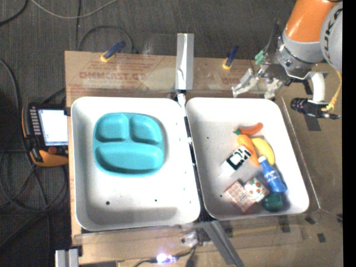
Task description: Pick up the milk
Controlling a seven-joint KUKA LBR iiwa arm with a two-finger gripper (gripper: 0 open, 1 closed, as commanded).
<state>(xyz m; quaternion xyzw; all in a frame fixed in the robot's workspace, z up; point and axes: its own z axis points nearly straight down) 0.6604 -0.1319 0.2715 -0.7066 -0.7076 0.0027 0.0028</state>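
The end effector [257, 81] hangs over the far rim of the right bin [208, 149], holding nothing. From this slant I cannot tell whether it is apart or together. The milk [238, 159], a small white carton with black markings, lies well apart from it, toward the near side of the view and slightly to the view's left, on the bin floor at the edge of a cluster. A yellow banana [263, 148] sits just beside the carton on the side nearer the arm, an orange carrot [250, 129] lies between carton and end effector, and a blue bottle [272, 178] and a patterned box [239, 195] lie beyond it. The carton looks light and fairly stiff, probably a toy or a small pack, with flat faces that should grip well though smooth enough to slip if pinched at a corner. It appears to lie tilted on its side, so the best hold is likely across its two narrow flat faces near the middle, approaching from the open side away from the banana to avoid nudging it.
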